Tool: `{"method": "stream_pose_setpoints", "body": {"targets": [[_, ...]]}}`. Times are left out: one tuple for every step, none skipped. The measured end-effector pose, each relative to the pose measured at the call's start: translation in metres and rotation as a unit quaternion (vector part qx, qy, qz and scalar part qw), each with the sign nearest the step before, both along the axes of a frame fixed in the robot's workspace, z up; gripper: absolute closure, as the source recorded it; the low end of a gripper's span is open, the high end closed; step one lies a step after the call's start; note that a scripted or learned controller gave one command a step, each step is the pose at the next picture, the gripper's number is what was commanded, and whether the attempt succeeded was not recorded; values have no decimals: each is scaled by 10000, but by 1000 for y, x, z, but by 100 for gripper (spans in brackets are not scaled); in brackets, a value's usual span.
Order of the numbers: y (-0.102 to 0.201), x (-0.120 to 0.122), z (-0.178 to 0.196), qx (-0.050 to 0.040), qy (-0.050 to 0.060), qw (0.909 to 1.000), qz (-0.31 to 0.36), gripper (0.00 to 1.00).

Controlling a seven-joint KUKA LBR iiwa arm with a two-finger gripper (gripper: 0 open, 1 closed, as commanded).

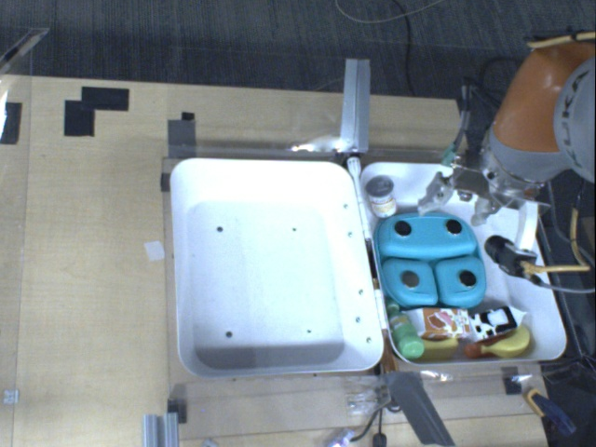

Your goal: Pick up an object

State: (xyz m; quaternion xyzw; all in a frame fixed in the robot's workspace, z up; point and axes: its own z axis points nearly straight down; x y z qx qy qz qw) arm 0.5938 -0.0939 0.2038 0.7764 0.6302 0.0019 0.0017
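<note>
Over the far end of the right bin (557, 329) the hand (461, 198) hangs from the grey-and-orange arm (545, 110), which reaches in from the right. Two pale fingers point down and look spread, with nothing between them.

No one object is named, so the closest candidate matters. A big turquoise moulded piece (430, 259), three rounded lobes with dark holes, lies just in front of the hand, toward me. Its long axis runs from the far end of the bin to the near end. A small grey-capped jar (379, 192) sits to the hand's left against the dividing wall, about level with it. Packets and a yellow toy (510, 345) crowd the near end, well apart from the hand.

I'd judge the jar a better fit for those fingers than the broad turquoise piece. Room is tight, though: the jar stands just beside wall and turquoise edge.

Beside it, the left bin (186, 250) is smooth white plastic on the pale wooden worktop (84, 277).
</note>
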Motion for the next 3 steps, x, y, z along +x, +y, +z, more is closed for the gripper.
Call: {"method": "stream_pose_setpoints", "body": {"targets": [[-81,-16,-73,-3,8,9961,-878,0],[-80,-14,-61,4,-16,9963,-861,100],[-70,-4,4,6,6,9670,-2549,100]]}}
